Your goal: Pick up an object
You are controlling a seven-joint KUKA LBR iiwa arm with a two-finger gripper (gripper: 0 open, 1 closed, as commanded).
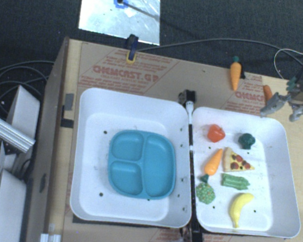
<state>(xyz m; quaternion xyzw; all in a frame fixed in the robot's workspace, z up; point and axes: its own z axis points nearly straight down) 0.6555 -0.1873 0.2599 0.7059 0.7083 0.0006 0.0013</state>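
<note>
Gripper [284, 111] parted above right bin [288, 166] rim

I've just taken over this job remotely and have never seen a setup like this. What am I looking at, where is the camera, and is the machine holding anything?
You have one picture, from a fixed camera above the bench, looking down at a slant. The robot arm comes in from the right; its claw hangs above the far edge of the right bin, with nothing between its fingers, which look spread apart.

The left bin holds a blue divided plate. The right bin holds toy food: a red tomato, a dark green piece, a carrot, a pizza slice, green beans, broccoli and a banana. Another carrot lies outside the bins, on the board behind them. Nothing has been picked up yet.
</note>
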